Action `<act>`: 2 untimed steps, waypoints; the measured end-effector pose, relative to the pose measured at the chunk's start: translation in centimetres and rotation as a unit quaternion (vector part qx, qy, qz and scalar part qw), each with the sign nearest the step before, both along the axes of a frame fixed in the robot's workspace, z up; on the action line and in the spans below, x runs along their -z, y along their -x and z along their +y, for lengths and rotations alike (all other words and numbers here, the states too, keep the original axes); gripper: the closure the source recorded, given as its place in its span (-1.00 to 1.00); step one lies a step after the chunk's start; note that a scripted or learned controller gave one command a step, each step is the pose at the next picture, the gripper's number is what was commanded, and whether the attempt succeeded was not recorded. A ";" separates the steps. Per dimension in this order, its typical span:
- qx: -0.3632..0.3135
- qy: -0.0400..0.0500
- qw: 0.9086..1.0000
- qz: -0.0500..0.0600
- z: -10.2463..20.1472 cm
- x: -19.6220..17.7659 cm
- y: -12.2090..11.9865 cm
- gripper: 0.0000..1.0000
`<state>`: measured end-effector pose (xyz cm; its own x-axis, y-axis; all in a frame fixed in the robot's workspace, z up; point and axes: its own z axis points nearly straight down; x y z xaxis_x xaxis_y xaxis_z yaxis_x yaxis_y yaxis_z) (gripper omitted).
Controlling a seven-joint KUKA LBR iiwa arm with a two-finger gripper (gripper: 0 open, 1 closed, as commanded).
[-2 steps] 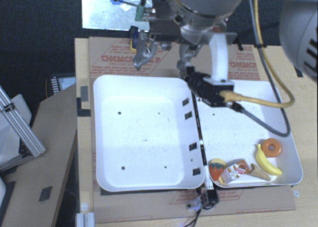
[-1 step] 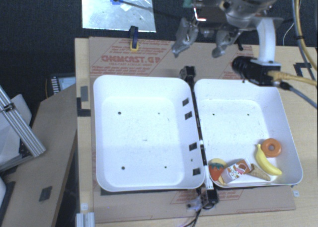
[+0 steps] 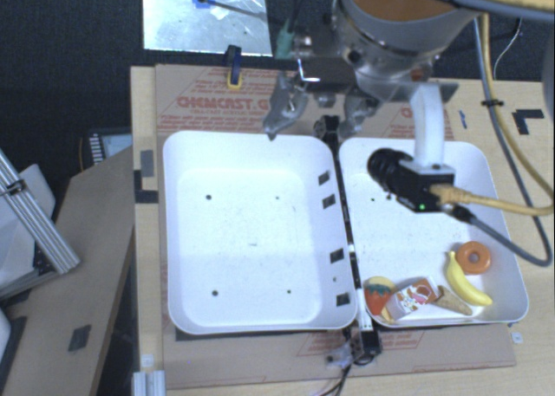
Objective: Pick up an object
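Overhead view of the tabletop (image 3: 147, 212) with two white bins side by side. The gripper (image 3: 314, 119) hangs over the far rim where the left bin (image 3: 251, 230) and right bin (image 3: 494, 238) meet; its two fingers (image 3: 282, 113) are spread apart with nothing between them. The objects lie in the near corner of the right bin: a banana (image 3: 464, 282), an orange ring (image 3: 473, 256) just beside it, a small carton (image 3: 410, 297), and a tomato (image 3: 378, 293), well apart from the gripper.
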<state>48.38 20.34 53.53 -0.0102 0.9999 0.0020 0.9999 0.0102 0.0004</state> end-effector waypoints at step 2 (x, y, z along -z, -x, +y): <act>0.002 -0.001 1.000 -0.002 3.1 -1.1 -0.3 1.00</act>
